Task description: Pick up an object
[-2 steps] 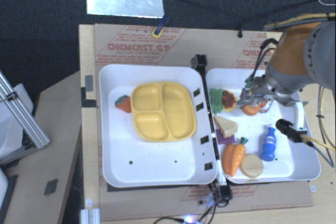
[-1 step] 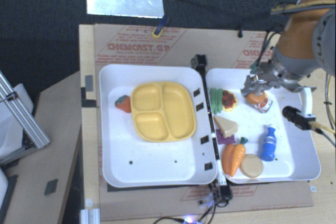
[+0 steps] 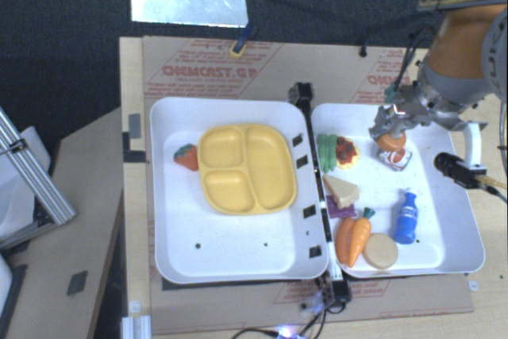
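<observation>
Crowding jaws (image 3: pixel 390 132) (orange toy (image 3: pixel 391 144) beneath)

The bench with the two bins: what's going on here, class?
A grey-and-orange arm reaches in from the right, its tool low over an orange-and-white item in the right bin. A carrot, blue bottle and other toy food lie nearby. The left bin holds a yellow tray.

The flat brown cardboard sheet (image 3: pixel 214 63) under the two white bins has red printed letters on it. Near the top left the big word looks like "CHEMCAST GP", but it is blurry. More red print sits at the top right and along the bottom edge, too small to read.
</observation>
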Available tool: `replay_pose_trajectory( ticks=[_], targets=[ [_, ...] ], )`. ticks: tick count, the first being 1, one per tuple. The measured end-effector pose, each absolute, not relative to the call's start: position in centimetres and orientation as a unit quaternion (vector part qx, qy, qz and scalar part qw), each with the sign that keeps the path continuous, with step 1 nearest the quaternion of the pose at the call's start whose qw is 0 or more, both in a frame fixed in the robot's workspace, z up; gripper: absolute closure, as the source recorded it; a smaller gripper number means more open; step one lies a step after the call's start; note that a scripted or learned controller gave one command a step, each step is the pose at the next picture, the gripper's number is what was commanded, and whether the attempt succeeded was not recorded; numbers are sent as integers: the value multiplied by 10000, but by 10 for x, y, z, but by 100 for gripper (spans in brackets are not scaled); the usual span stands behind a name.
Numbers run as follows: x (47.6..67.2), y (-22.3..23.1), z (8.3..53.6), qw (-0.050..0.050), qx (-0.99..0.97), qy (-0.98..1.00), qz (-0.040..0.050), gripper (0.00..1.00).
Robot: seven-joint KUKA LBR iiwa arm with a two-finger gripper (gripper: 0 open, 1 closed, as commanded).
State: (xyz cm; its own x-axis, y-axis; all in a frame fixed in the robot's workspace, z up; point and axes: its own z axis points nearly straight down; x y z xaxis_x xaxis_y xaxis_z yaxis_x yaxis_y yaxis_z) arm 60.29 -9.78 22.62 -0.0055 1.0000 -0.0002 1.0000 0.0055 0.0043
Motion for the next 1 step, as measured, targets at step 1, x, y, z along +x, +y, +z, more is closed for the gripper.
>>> replay_pose_trajectory(
  ticks=[1],
  targets=[
    [565, -58, 220, -11, 7044, 7098, 0, 100]
  ],
)
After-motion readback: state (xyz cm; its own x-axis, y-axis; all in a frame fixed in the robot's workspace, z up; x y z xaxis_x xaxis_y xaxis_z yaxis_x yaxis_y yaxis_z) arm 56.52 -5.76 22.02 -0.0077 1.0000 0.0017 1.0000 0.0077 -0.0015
